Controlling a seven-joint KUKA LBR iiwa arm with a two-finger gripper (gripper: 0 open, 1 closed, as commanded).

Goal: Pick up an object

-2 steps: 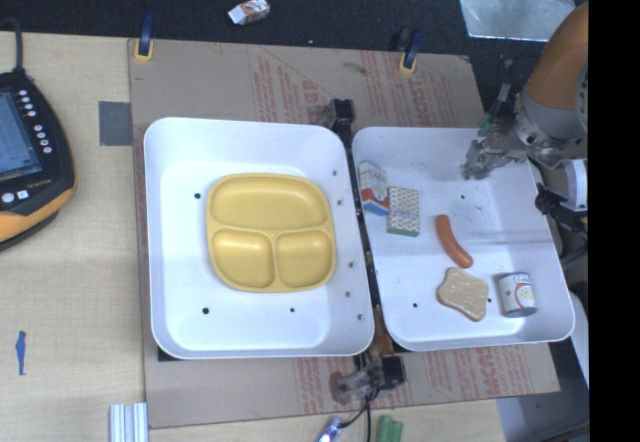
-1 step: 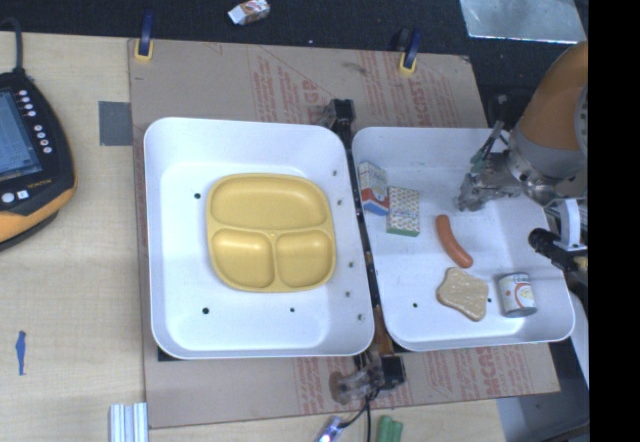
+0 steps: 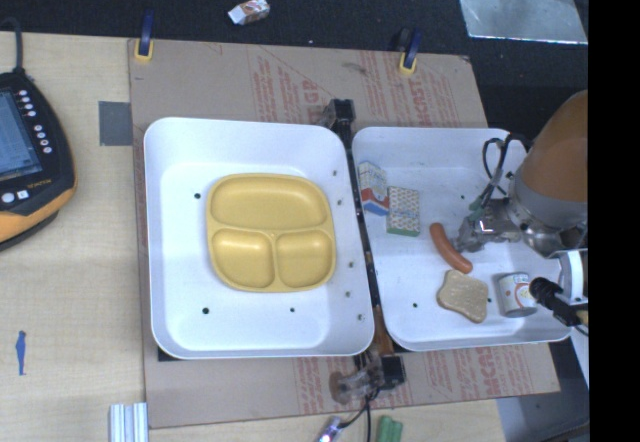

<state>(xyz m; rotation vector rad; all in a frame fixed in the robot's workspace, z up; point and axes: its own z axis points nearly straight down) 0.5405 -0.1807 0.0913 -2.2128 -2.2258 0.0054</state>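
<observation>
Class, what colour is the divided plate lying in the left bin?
The divided plate is pale yellow, seen best in the camera view from above.

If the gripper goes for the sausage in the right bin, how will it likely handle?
The sausage looks round and smooth, so it may roll or slip when nudged. It seems small and probably light. It lies apart from the bread slice, which should leave some room.

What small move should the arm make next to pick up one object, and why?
Probably a short shift left and slightly down, to bring the pincer above the sausage. The pincer sits low in the right bin just right of the sausage, with nothing visibly between its tips. The bread slice and the can lie farther toward the front.
</observation>
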